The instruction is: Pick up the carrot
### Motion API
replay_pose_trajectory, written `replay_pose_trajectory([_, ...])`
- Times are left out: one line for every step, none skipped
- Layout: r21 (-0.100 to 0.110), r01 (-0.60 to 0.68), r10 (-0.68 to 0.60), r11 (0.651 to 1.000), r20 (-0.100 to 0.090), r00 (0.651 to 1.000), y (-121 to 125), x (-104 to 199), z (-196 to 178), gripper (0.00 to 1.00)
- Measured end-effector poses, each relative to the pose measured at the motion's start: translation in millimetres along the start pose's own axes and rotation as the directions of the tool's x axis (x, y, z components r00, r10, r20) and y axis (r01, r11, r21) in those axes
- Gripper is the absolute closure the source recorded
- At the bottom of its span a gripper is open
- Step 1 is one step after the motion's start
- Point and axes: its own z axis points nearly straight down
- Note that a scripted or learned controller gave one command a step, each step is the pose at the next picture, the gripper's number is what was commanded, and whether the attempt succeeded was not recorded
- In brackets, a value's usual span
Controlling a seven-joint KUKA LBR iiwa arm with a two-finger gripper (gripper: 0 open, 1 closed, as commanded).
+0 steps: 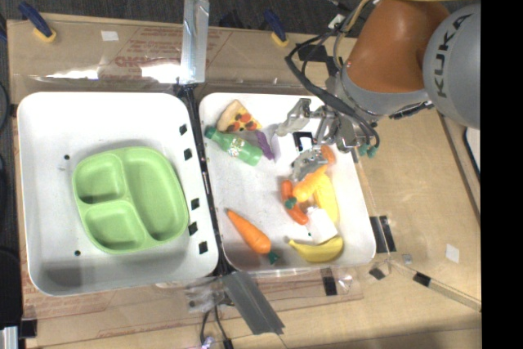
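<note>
Two white bins [33,176] are shown on a tan bench [425,200]. A pale green divided plate [128,197] is seen in the left one. An orange carrot [248,231] with a dark green tip, a yellow banana [317,248], a green bottle [235,146] with a white label, a purple piece [263,143], and a pizza slice [239,118], tan-crusted and spotted red and dark, are seen in the right one. The arm [409,45] is coloured grey, with an orange band and black cables.
</note>
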Motion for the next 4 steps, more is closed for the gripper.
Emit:
replay_pose_trajectory([-0.003,-0.101,0.101,0.995,-0.008,0.995,-8,61,132,0.00])
replay_pose_trajectory([-0.002,-0.090,0.090,0.996,0.000,0.996,-5,57,119,1.00])
replay_pose_trajectory([0.002,-0.120,0.120,0.993,0.011,0.993,-35,92,-11,1.00])
replay_pose_trajectory([-0.002,-0.045,0.045,0.999,0.003,0.999,30,96,-28,1.00])
